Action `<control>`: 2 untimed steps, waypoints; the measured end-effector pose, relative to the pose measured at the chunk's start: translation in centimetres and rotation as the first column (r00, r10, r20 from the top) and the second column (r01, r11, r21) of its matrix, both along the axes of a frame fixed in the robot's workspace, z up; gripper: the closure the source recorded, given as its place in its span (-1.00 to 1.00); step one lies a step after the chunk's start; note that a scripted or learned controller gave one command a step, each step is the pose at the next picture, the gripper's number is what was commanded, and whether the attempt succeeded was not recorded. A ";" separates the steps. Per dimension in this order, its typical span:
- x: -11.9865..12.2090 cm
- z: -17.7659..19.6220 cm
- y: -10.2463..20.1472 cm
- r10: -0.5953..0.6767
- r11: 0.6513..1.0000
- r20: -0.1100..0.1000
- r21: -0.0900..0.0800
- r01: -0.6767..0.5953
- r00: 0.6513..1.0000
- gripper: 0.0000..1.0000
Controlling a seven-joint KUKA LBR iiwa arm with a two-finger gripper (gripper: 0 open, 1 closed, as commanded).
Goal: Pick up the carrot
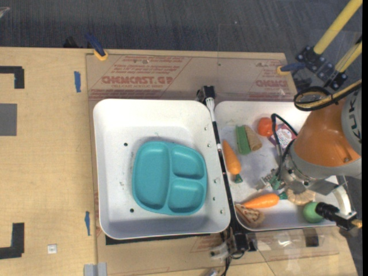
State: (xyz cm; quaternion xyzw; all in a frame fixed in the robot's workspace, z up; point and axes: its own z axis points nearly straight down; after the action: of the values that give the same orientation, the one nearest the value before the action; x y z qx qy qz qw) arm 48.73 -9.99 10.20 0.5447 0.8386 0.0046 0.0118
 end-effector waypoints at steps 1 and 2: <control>-0.1 -0.1 0.0 0.000 1.000 -0.002 0.000 0.000 1.000 -1.00; -0.5 -1.2 -0.1 0.257 0.966 -0.016 0.001 -0.257 0.966 -1.00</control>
State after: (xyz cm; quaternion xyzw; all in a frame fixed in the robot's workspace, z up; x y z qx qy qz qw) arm 48.27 -10.07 8.99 0.4314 0.9021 0.0013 0.0048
